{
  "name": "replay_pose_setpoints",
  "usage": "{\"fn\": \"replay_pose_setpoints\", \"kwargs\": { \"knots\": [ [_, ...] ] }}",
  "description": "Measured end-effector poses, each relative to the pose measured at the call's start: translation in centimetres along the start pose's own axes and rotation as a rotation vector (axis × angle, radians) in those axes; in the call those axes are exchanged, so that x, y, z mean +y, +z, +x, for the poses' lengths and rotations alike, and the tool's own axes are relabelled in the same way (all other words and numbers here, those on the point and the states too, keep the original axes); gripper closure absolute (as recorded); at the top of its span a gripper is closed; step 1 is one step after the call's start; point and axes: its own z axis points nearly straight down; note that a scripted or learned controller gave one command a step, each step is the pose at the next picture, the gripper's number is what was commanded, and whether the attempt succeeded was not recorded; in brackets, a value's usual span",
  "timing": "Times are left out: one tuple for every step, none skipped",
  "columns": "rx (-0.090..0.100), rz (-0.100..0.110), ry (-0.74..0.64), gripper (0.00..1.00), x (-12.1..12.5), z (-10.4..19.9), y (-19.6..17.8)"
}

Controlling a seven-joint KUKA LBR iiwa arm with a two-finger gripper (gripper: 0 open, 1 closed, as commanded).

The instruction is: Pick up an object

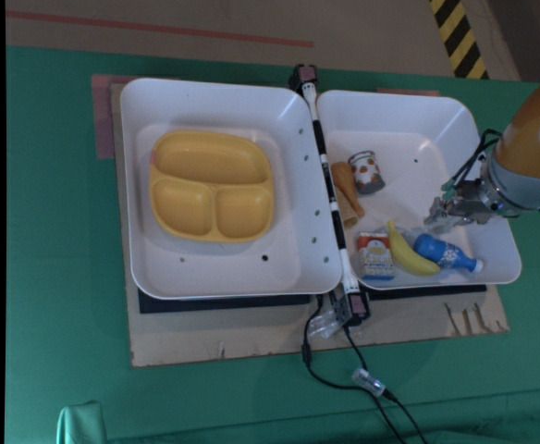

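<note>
Camera view: the grey two-finger gripper (439, 213) hovers in the right white bin (409, 118), just beyond the blue plastic bottle (444, 252); I cannot tell its state. Approach step (nothing held); next it must descend over the bottle beside the yellow banana (409, 252).

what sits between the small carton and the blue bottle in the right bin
A banana lies between the small carton and the blue bottle, close against both, at the near end of the right bin, as the camera view shows.
</note>
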Motion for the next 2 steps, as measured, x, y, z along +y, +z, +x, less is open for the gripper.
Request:
{"fn": "replay_pose_setpoints", "kwargs": {
  "knots": [
    [0.015, 0.025, -0.012, 1.0, 6.58, 7.19, 1.36],
    [0.015, 0.027, -0.011, 0.0, 6.49, 7.15, 1.45]
  ]
}}
